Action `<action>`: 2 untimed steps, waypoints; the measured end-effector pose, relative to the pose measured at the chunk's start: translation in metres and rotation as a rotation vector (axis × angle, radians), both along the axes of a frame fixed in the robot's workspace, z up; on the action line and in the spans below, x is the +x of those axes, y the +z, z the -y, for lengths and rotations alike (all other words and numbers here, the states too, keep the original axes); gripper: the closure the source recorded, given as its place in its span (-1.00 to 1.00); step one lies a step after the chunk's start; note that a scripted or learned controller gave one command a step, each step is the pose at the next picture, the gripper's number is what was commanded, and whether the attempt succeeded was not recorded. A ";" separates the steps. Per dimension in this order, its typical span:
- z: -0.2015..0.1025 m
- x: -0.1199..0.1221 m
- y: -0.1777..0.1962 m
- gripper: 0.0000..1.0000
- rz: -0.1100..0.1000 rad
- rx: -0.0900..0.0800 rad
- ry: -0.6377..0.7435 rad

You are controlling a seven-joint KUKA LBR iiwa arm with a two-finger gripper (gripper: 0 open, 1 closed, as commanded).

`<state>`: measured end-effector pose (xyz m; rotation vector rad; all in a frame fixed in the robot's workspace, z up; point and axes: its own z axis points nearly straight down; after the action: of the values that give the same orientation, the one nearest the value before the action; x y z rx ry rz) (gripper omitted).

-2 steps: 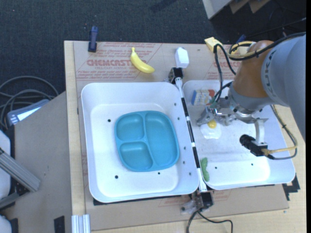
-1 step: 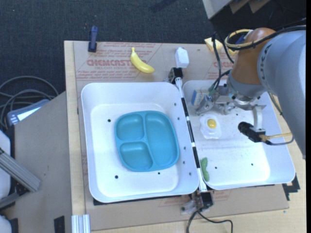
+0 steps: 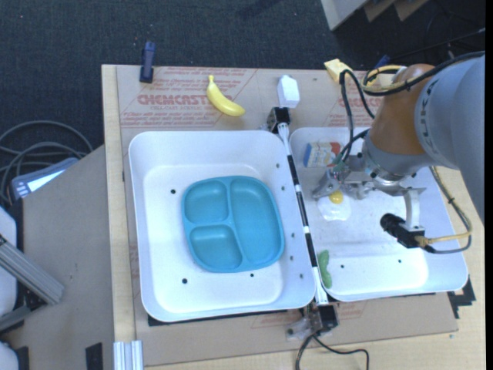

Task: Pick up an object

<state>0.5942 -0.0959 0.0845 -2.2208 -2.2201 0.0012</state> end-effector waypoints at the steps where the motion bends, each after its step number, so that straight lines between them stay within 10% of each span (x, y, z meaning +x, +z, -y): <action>1: 0.001 0.002 0.012 1.00 0.006 -0.002 -0.001; 2: 0.030 -0.042 0.000 1.00 -0.001 -0.001 -0.001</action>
<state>0.5524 -0.1259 0.0842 -2.2218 -2.2192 0.0025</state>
